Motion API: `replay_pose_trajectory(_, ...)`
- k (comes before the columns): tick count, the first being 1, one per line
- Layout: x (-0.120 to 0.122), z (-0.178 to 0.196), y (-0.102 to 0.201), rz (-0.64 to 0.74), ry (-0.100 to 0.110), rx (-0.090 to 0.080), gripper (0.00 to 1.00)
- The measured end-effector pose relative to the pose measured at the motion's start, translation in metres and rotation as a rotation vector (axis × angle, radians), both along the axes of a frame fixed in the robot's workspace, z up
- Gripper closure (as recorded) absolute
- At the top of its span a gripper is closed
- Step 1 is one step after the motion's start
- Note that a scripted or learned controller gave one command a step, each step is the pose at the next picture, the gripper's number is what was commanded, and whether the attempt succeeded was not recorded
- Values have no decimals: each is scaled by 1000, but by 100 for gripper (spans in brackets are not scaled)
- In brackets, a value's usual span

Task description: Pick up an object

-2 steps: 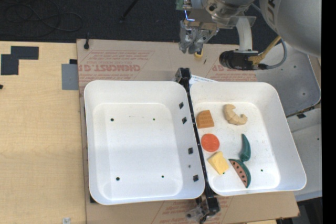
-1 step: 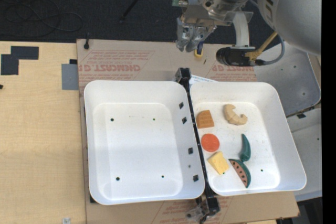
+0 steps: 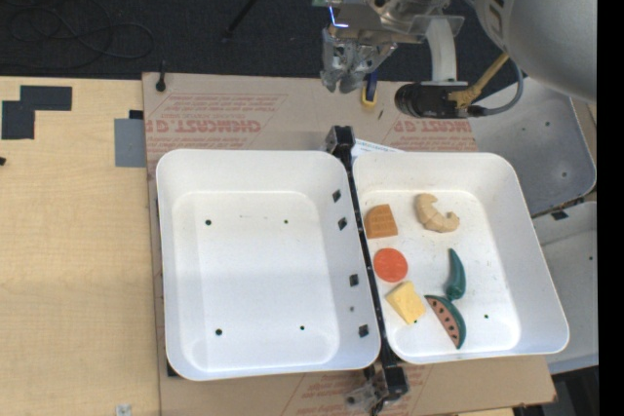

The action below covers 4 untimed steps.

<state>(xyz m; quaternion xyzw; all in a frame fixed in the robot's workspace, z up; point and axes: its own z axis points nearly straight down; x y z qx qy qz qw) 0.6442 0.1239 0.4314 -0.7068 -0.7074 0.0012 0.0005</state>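
Bright even light; white bins (image 3: 175, 209) glare; image soft.

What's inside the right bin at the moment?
Five pieces lie in the right bin: an orange-brown block, a tan curved piece, a red disc, a yellow wedge and a teal pepper; also a watermelon slice. Nothing is stacked or covered.

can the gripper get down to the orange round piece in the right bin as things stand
Probably yes: the orange round piece lies flat with open space above, small gaps to its neighbours, and the gripper hangs above the bench beyond the bins.
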Motion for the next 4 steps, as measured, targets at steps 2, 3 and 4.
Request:
replay_pose_trajectory(2, -17, 7, 17, 1, 3, 0, 100)
replay_pose_trajectory(3, -16, 26, 22, 1, -1, 1, 100)
replay_pose_trajectory(4, -42, 33, 28, 1, 3, 0, 100)
